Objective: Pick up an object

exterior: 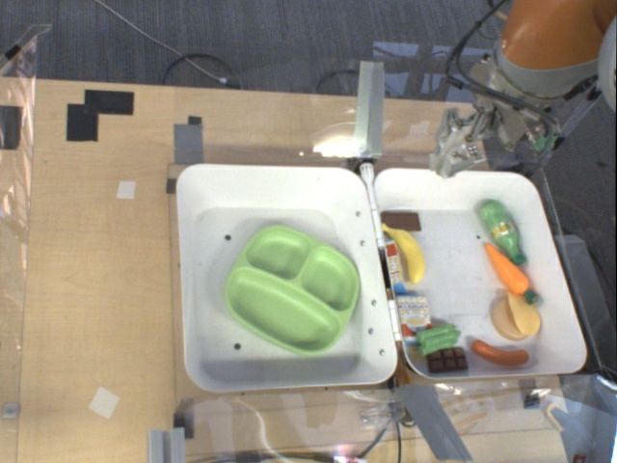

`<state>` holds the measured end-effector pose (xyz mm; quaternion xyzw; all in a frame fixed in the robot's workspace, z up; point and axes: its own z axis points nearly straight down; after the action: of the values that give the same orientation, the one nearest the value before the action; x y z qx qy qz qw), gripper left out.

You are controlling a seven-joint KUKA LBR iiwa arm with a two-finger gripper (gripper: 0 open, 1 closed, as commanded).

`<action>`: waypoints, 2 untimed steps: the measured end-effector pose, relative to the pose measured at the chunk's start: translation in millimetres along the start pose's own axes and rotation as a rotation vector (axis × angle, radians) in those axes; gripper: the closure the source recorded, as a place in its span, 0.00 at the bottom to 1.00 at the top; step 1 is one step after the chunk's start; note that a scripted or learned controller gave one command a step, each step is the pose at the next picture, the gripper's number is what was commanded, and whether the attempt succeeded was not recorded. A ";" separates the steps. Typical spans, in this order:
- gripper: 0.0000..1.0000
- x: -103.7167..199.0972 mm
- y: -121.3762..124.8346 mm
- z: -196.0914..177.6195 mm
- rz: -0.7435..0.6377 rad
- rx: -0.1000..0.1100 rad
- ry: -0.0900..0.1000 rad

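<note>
The end effector hangs above the right bin's far rim, fingers seemingly apart, holding nothing. It should drop straight over the green bottle, which lies clear of its neighbours.

Wooden bench; two white bins side by side.

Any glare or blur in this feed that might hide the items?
Camera view: a bright glare patch on the bench just behind the left bin; the green plate and the right bin's items are evenly lit and sharp; the gripper looks slightly soft.
</note>
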<state>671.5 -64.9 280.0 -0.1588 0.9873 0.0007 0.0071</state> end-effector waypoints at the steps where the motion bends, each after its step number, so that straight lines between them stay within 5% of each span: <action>1: 1.00 31.0 -86.7 55.5 -0.244 0.001 0.007; 2: 1.00 18.3 -56.3 -15.4 0.048 0.004 -0.002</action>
<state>671.5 -124.2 295.2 -0.1351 0.9908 -0.0012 0.0082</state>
